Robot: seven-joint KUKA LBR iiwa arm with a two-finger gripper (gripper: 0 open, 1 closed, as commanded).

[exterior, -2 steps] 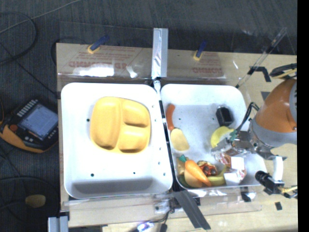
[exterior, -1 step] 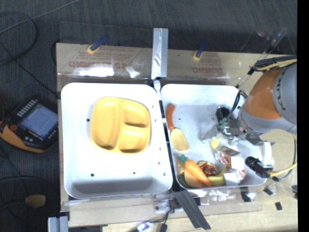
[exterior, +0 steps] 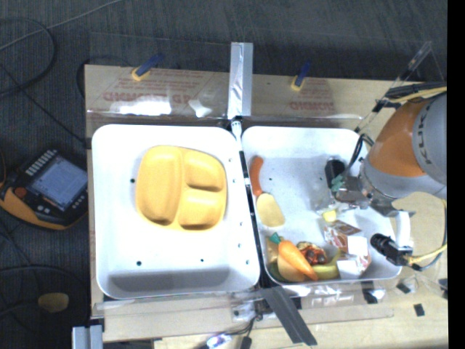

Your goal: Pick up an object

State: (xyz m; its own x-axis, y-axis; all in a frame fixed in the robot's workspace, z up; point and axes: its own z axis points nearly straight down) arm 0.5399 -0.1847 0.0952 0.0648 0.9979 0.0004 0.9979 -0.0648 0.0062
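Observation:
The right bin holds a heap of small things along its left and front sides. An orange-red sausage shape lies against the left wall, with a pale yellow piece below it. An orange carrot lies at the front beside a yellow-green piece and some small wrapped packets. My gripper reaches down into the right half of this bin, just above a small yellow bit. The grey arm with its orange band comes in from the right.
A big yellow compartment tray lies in the middle of the left bin. A metal divider strip stands behind the seam between the bins. A handheld pendant rests on the floor at the left.

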